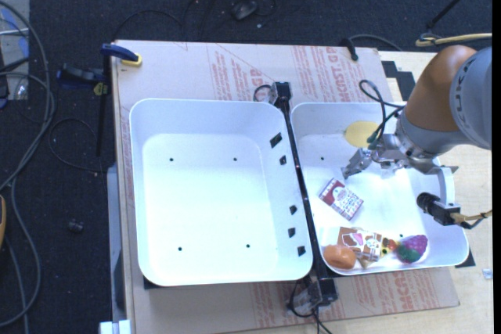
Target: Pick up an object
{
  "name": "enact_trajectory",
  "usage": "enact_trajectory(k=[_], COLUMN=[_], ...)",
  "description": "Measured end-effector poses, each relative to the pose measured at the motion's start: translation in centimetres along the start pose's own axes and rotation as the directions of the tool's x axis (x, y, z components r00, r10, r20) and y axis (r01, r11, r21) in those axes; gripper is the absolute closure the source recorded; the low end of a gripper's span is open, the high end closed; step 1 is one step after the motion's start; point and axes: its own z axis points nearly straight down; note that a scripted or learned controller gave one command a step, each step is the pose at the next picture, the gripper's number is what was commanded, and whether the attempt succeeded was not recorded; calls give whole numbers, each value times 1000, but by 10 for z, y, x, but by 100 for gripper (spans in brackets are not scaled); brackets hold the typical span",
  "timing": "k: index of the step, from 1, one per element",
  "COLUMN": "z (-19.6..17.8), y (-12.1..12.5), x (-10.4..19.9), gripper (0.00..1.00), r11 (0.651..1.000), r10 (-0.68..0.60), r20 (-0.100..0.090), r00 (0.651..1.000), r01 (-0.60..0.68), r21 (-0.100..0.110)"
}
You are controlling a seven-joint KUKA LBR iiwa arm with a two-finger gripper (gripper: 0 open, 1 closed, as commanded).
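Behind arm in right bin: yellow obj, half hidden.

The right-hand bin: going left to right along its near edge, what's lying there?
Orange ball → small printed packet → purple and green toy.

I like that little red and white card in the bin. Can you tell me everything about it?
The red and white card looks like a small flat packet, maybe cardboard, with a picture too small to read. It lies flat and tilted on the floor of the right bin, alone, touching nothing else. The hand is just above it in the picture.
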Motion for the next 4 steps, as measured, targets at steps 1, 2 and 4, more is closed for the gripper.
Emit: enact_trajectory(k=[1, 2, 4], z=[-13, -76, -110], y=[2, 4, 2], x=[0, -2, -1], gripper=[100, 100, 100], r11=[1000, 1000, 1000], r10=[0, 0, 0], r20=[1, 2, 1], r00=[1000, 1000, 1000], r01=[0, 0, 0], r21=[-5, -10, -2])
